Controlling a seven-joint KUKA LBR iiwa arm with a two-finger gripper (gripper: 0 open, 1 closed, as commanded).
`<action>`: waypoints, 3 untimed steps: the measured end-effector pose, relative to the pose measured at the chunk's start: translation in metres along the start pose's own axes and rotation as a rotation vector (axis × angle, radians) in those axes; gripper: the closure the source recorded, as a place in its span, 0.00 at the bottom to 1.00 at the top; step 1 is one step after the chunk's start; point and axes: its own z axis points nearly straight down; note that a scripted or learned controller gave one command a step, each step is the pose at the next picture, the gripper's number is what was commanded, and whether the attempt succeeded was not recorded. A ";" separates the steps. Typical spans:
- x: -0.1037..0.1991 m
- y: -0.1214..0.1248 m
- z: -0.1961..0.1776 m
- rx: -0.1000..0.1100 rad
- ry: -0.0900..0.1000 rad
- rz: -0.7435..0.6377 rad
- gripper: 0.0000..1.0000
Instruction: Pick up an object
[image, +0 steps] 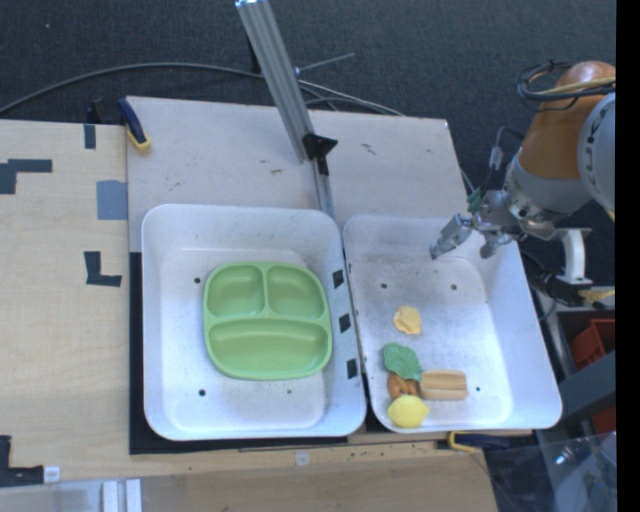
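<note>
Arm (565, 130) reaching from right, gripper (468, 240) over right bin's (520, 330) far edge, fingers spread, nothing held.

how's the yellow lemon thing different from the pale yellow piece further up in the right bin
The lemon is bright yellow and rounded; the pale piece is duller, flatter and irregular. The lemon sits at the bin's near edge touching the orange item, while the pale piece lies alone, apart from the cluster. Both are small, yellowish and in the right bin.
</note>
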 end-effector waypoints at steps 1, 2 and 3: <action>0.002 0.007 0.047 0.000 0.000 -0.001 0.00; 0.003 0.008 0.034 -0.003 0.000 -0.003 1.00; 0.003 0.002 -0.011 -0.009 0.000 0.000 1.00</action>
